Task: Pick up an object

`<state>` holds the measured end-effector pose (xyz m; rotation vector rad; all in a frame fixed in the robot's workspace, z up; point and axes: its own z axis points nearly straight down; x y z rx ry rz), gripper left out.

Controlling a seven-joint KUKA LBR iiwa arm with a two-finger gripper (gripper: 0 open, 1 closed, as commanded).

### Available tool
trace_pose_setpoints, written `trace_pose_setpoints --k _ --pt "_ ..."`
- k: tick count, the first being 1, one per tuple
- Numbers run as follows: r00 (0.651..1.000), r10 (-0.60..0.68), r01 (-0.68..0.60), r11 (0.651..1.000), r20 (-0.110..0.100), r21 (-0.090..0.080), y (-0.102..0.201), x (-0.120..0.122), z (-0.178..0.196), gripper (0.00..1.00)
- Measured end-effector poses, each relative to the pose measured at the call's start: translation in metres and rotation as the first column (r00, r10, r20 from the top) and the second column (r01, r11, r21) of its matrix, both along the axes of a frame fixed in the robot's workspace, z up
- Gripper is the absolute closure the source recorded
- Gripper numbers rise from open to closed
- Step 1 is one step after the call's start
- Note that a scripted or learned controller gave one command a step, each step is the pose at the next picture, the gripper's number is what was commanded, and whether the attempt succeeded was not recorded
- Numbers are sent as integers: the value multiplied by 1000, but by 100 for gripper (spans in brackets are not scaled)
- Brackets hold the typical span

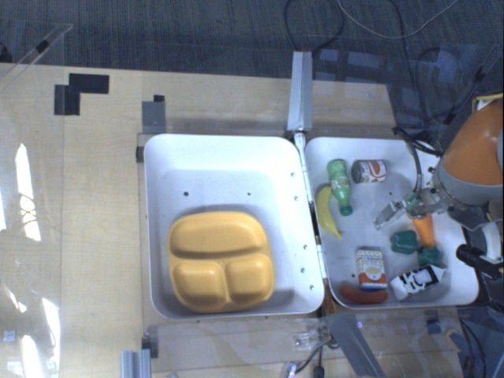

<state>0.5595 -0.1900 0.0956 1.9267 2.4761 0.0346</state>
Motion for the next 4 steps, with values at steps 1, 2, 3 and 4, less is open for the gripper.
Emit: trace_pose_setpoints --k 1,2,3,4 --pt "1000 25 -25 1000 -10 -17 -16 -56 57 0" --pt "1000 -24 24 999 11 -25 -19 -62 10 0" --pt "1000 -23 24 999 15 -25 -18 -60 21 100" --pt "1000 -23 24 999 15 -25 -18 -60 21 0"
